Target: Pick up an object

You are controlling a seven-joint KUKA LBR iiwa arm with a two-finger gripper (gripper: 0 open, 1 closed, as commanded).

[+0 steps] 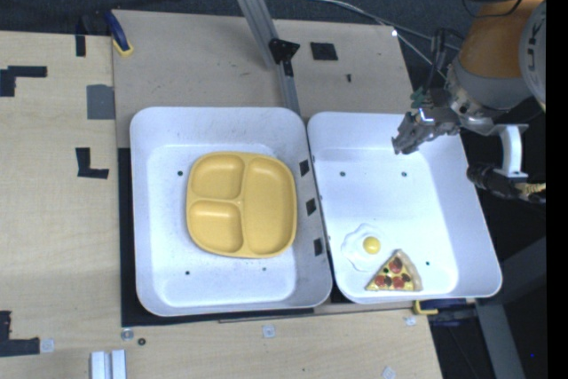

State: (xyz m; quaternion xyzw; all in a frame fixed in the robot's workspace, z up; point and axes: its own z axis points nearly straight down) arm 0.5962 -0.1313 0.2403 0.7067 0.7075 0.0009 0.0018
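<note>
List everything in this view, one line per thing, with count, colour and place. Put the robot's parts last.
bins: 2, white, side by side on the bench
divided plate: 1, yellow, three compartments, middle of the left bin
toy fried egg: 1, white with yellow yolk, near end of the right bin
toy pizza slice: 1, tan crust with red toppings, just beside the egg, nearer the bin's front edge
clamp: 1, blue and yellow, far left corner of the bench
arm: 1, grey with orange band, reaching in from the right
claw: 1, dark, over the right bin's far end, apart from the toys
</note>
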